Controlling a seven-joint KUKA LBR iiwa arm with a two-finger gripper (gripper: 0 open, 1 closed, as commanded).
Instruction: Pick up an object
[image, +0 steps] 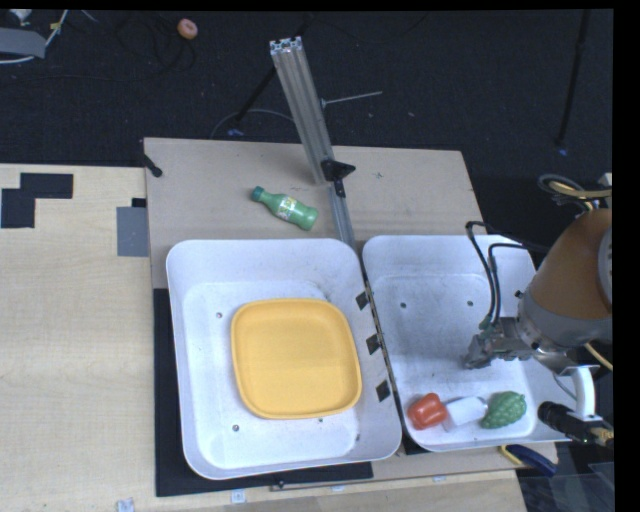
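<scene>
The end effector (480, 357) is seen low inside the right bin (430, 290), toward that bin's right wall and a little above its near edge. Whether it is apart or together cannot be told, since the dark tip is small and blurred against the bin floor. Nothing is seen clamped in it. Behind it, the grey wrist (545, 330) and the orange band (575, 265) are seen reaching in over the bin's right rim, and a black cable (490, 275) is looped from the arm up toward the bin's far right corner.

Three objects are lined up along the near edge of the right bin, just below the end effector and apart from it. A red piece (428, 410) lies nearest the bin's near left corner. A white piece (465, 410) is set just beside it, seemingly touching it. A green knobbly piece (503, 409) is placed next, toward the near right corner.

A yellow plate (296, 357) is laid flat in the middle of the left bin (200, 290). Black clips (372, 343) are fixed along the seam where the two bins meet.

On the desk (420, 190), beyond the far edge of the left bin, a green bottle (285, 207) is lying on its side. A metal rail (310, 100) is slanted from the far edge of the desk down to the seam between the bins.
</scene>
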